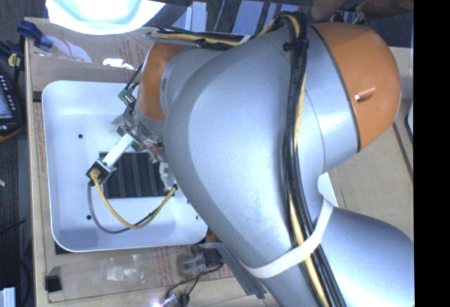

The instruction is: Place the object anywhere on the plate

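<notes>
Nearest us, the grey metal KUKA arm with an orange band (281,158) covers the picture from 12 round to 6 o'clock. Its gripper (149,147) sits low in the shallow white plastic bin (63,158), which is at 9 o'clock in the picture. The arm's bulk covers most of the gripper, so we cannot tell if it is open, closed or gripping anything. The black ribbed rectangular slab (132,175) lies flat on the bin floor near the bin's centre, just beside the gripper at the gripper's 7 o'clock. We cannot tell if the two touch. At 6 o'clock of the bin, a small clear plastic piece (123,272) lies on the pale wooden bench (77,267). Farther off, at 11 o'clock, a bright glare patch (91,7).
</notes>
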`<state>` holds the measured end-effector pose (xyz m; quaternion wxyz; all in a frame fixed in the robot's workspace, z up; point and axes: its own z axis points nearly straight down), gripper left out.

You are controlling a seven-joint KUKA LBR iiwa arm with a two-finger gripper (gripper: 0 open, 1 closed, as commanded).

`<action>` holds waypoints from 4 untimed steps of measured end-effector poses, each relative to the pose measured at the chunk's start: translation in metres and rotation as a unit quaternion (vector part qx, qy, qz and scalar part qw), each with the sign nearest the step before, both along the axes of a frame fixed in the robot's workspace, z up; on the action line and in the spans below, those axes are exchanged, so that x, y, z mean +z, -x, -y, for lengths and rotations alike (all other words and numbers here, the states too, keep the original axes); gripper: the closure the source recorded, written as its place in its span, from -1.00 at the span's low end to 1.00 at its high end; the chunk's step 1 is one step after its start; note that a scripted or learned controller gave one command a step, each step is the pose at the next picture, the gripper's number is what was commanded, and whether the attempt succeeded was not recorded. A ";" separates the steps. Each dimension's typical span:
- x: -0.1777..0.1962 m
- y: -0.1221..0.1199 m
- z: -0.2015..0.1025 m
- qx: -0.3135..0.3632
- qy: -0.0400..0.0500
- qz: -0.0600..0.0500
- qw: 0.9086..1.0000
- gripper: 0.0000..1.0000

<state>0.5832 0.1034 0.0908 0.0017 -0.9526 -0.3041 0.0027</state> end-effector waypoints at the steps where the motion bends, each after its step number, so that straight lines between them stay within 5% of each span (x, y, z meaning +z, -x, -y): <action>1: 0.008 0.001 -0.001 0.002 -0.001 -0.003 1.000 1.00; 2: 0.208 0.048 0.023 -0.141 0.001 0.003 0.990 1.00; 3: 0.261 0.100 -0.012 -0.204 0.002 0.004 0.979 1.00; 4: 0.237 0.107 0.038 -0.198 0.002 0.001 0.980 1.00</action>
